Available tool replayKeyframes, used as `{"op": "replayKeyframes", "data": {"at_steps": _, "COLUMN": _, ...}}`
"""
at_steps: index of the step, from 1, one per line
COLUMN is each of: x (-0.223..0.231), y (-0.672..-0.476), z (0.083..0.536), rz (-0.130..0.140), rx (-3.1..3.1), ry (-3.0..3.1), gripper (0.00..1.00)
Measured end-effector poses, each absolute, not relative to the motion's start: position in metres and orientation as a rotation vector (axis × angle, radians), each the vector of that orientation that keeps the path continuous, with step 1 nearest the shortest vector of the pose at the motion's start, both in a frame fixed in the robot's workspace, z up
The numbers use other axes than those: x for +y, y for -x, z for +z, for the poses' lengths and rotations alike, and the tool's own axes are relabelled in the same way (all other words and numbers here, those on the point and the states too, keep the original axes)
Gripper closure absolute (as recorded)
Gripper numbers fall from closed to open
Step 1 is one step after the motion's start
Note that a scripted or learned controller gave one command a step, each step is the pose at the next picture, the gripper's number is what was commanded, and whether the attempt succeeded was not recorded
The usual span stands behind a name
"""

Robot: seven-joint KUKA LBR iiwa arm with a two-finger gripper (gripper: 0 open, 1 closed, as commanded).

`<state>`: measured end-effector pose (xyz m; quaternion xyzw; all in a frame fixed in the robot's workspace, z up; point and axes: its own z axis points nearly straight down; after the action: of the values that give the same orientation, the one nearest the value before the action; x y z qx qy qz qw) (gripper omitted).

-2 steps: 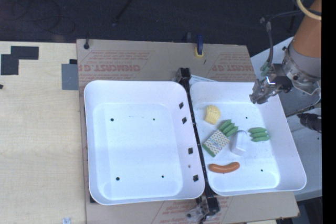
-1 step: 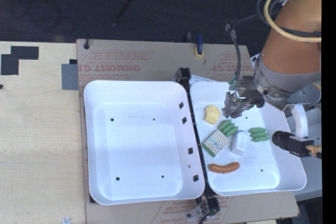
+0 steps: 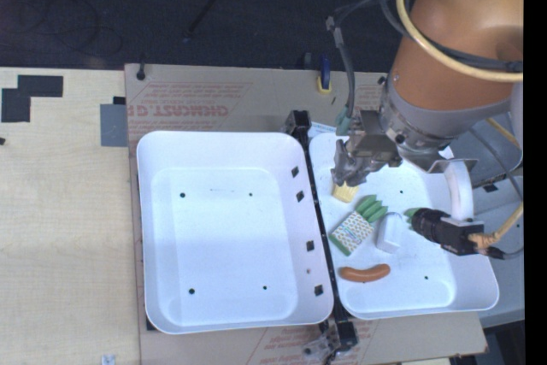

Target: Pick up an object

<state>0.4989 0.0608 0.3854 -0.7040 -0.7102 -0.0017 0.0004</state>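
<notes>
My gripper (image 3: pixel 345 173) hangs low over the upper left part of the right bin (image 3: pixel 427 291). Right under its tip lies a small yellow piece (image 3: pixel 344 194); whether they touch is unclear. Just beyond, towards the bin's middle, lie green pieces (image 3: pixel 371 208), a green-and-white patterned box (image 3: pixel 351 232) and a small white cylinder (image 3: pixel 389 233). An orange sausage (image 3: pixel 364 273) lies nearer the front. The big orange wrist hides the bin's back right part.
The left bin (image 3: pixel 214 235) sits beside the right one, with a black divider rail (image 3: pixel 309 209) between them. Another green bit (image 3: pixel 414 214) peeks out by the robot's bracket. A blue-and-yellow clamp (image 3: pixel 324 74) stands at the bench's back edge.
</notes>
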Motion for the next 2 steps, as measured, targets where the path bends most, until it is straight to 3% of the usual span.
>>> {"op": "replayKeyframes", "data": {"at_steps": 1, "x": 0.119, "y": -0.475, "z": 0.434, "rz": -0.004, "rx": -2.229, "ry": 2.213, "gripper": 1.00}}
{"op": "replayKeyframes", "data": {"at_steps": 2, "x": 0.158, "y": -0.476, "z": 0.473, "rz": -0.002, "rx": -2.226, "ry": 2.216, "gripper": 1.00}}
